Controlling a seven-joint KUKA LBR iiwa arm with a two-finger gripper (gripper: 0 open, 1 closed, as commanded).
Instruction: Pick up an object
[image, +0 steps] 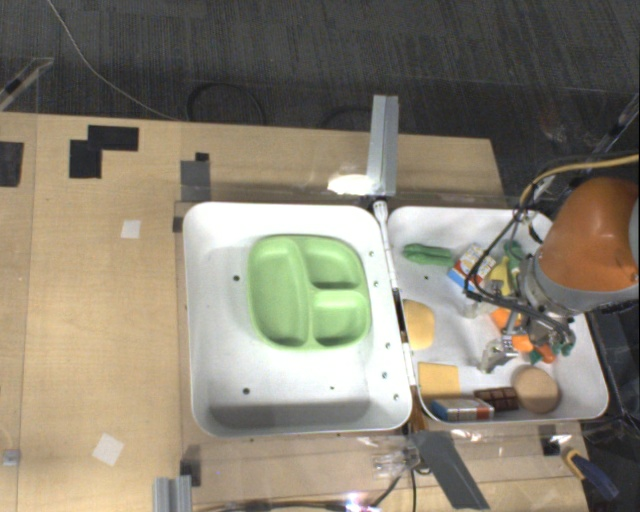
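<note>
- Dark grey carpet (250, 50) runs along the top of the view, with a thin cable lying across it; below it sits the pale wooden surface (90, 330), marked with black patches at its upper left.
- Two shallow white bins stand side by side on the surface, touching along a metal divider: the left bin (215, 400) and the right bin (595, 395).
- One green compartment tray (305, 290), upside down or not I cannot tell, lies in the middle of the left bin.
- One arm (595, 240), its orange band uppermost, reaches over the right bin.
- One end effector (515, 340) hangs low among the small things in the right bin; whether it is parted or closed, or has hold of anything, I cannot tell.
- Right bin, counted: one green pod-like piece (432, 255) at the top, one yellow lump (420, 325), one tan block (438, 378), one tan ball (536, 390), one dark bar (480, 407) along the lower wall.
</note>
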